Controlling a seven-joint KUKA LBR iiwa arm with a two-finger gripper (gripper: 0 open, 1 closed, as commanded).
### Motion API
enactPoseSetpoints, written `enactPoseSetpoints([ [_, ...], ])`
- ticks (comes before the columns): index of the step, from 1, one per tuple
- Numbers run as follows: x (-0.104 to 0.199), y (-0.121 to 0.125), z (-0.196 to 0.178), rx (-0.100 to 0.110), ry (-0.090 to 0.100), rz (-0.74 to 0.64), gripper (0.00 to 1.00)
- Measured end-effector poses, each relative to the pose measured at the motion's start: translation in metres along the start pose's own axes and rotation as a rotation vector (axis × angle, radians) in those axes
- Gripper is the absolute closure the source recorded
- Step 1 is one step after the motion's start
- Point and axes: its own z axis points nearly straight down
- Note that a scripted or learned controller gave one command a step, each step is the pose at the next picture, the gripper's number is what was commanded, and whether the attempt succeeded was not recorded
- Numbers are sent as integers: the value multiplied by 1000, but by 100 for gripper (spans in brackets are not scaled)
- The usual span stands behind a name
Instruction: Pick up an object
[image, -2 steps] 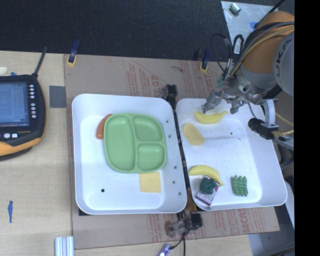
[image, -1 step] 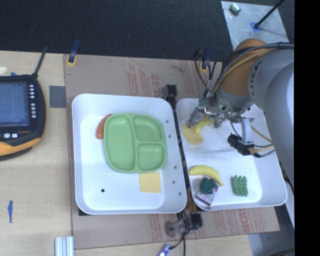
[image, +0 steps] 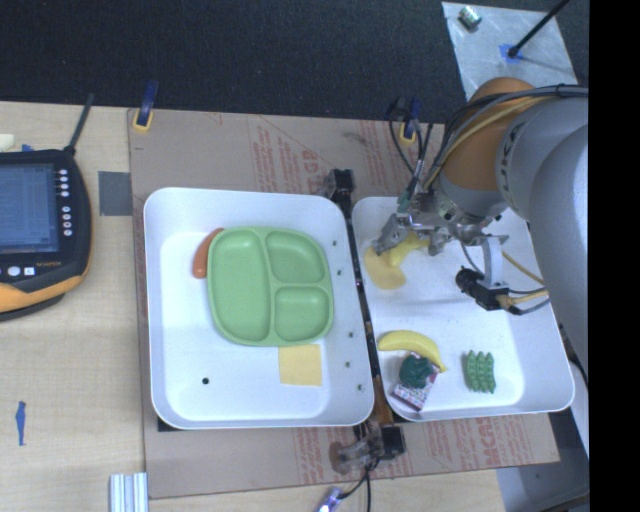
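Observation:
My gripper (image: 397, 240) is down in the far left corner of the right bin (image: 530, 400). Its tip is against the top of a pale yellow object (image: 384, 270) that lies on the bin floor. Nearer the front of that bin lie a banana (image: 412, 346), a small green and red packet (image: 415, 378) and a green ridged item (image: 480, 371). The left bin (image: 180, 385) holds a green divided plate (image: 270, 285), an orange sausage (image: 202, 254) at the plate's left rim, and a yellow cheese slice (image: 301, 365) just in front of the plate.
The arm's grey body and orange band (image: 500, 130) hang over the right bin's far right side, with black cables (image: 485, 288) trailing into it. A teach pendant (image: 35, 225) rests on the bench at the far left. Clamps stand at the gap between the bins.

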Motion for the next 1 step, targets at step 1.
enactPoseSetpoints([
  [1, 3, 0, 0, 1, 0, -1, 0],
])
